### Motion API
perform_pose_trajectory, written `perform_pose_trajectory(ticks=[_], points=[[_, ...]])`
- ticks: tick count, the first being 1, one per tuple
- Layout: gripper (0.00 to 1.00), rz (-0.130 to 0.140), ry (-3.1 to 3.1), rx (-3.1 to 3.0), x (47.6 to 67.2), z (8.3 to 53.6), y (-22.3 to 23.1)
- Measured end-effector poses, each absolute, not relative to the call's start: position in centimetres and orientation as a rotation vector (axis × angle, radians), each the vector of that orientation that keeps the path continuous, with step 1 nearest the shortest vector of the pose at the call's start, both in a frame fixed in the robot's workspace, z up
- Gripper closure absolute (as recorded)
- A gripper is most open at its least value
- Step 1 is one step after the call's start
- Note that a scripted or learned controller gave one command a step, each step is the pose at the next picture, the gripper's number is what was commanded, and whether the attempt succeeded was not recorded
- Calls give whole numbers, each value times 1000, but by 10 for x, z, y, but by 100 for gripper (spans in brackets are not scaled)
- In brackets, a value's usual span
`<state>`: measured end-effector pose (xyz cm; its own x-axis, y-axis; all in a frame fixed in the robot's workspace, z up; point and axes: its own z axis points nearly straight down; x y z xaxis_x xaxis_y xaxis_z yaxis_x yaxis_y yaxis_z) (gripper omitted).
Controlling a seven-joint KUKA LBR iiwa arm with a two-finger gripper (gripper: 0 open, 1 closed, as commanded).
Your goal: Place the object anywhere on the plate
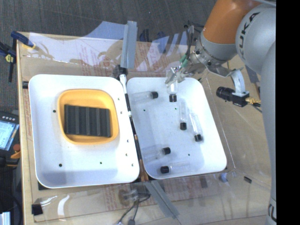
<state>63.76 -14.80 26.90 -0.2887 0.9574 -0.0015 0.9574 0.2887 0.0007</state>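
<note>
My pincer (173, 78) sits over a capped vial (172, 95); whether I grip it, I cannot tell; the plate (86, 96) lies well off in the other bin (42, 168), toward the view's left

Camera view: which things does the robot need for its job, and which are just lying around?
For the job: yellow plate, clear black-capped tubes, tool.
Just lying about: grey bar at the top, screen gadget at the left edge.

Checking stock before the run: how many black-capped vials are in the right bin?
6 vials: far-left; far-middle, below the hand; two mid-right; two at front. None seem hidden.
</note>
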Motion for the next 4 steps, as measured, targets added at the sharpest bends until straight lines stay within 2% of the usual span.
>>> perform_pose_trajectory(ticks=[1, 2, 3, 4], points=[[100, -2, 2776, 1476, 657, 250, -121], [100, -2, 2970, 1032, 657, 192, -89], [100, -1, 3062, 693, 629, 255, -58], [100, 0, 3129, 295, 641, 237, -31]])
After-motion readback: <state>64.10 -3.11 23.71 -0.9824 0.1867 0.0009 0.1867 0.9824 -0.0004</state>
